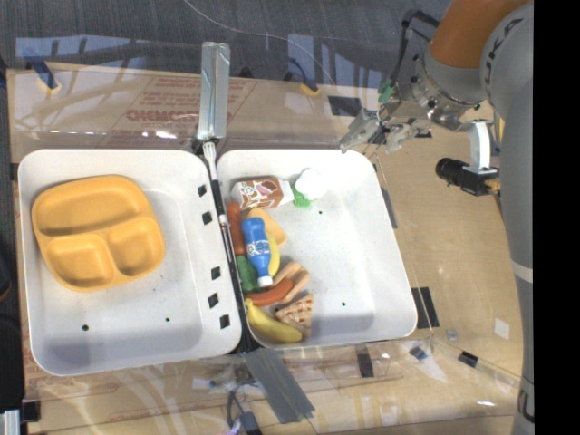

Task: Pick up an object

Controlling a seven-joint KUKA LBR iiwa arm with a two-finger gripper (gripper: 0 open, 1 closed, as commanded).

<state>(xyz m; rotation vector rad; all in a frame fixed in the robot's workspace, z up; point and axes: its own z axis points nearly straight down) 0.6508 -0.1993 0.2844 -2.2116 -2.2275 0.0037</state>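
Camera view showed a yellow divided tray [95,231] laid in the left bin [54,343], while toy foods, a blue bottle [257,251] among them, were heaped against the right bin's [362,270] left wall. The gripper [373,132] was held above that bin's far right corner, jaws seemingly parted and nothing gripped, presumably to keep the pile unobstructed.

Right bin [362,270]: toys crowd its left wall in one packed column, from the carton [259,191] down past the blue bottle [258,249] to the banana [272,326]; white ball [310,185] just beside the carton. Middle and right floor of this bin is bare, open to approach from above. Left bin [118,333]: yellow divided tray [95,231] fills the upper left, lower floor bare.
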